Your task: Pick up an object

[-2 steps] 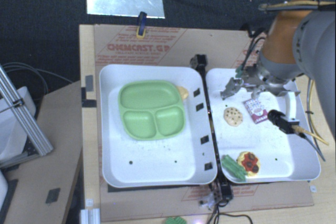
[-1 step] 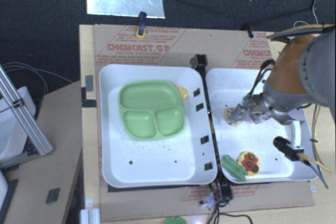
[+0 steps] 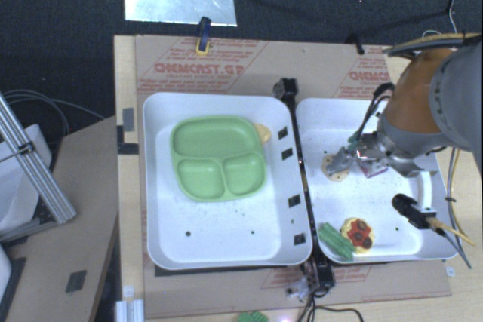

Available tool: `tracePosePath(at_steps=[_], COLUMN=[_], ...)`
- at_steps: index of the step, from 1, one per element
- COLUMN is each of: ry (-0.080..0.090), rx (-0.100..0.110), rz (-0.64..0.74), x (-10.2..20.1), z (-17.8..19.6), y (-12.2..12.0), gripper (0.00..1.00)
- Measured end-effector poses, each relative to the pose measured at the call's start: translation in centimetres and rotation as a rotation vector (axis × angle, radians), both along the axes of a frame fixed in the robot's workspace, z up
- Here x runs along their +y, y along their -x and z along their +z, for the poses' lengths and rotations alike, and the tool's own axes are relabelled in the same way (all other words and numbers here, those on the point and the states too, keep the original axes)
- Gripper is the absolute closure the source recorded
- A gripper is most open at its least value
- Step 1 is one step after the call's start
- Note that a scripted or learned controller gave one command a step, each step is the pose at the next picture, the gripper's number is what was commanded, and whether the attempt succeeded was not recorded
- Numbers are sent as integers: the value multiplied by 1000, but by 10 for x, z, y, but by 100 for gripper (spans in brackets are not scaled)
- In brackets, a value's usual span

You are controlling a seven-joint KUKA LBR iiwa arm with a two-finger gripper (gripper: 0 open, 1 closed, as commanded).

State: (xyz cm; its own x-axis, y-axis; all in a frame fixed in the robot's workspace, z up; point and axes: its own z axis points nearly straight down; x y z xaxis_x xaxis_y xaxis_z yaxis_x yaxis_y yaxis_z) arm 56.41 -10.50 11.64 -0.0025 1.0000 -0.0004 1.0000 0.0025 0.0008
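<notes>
Crowding the hand [image 3: 355, 156], whose grip I cannot tell: cookie [image 3: 336, 167], pizza [image 3: 357, 231], green beans [image 3: 335, 240].

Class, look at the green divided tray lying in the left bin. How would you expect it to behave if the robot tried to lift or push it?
The green divided tray looks like moulded plastic, so it is probably stiff and light for its size. It lies flat in the left bin, so it should slide when pushed and is unlikely to roll or tip. Its broad, low shape may leave only the rim to pinch.
</notes>
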Motion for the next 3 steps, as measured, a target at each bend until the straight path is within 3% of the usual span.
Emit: tracePosePath(at_steps=[1,2,3], ry=[0,2,2], rx=[0,-15,7], rz=[0,4,-11], x=[0,3,-83], z=[0,115,26], y=[0,-34,10], gripper=[0,0,0])
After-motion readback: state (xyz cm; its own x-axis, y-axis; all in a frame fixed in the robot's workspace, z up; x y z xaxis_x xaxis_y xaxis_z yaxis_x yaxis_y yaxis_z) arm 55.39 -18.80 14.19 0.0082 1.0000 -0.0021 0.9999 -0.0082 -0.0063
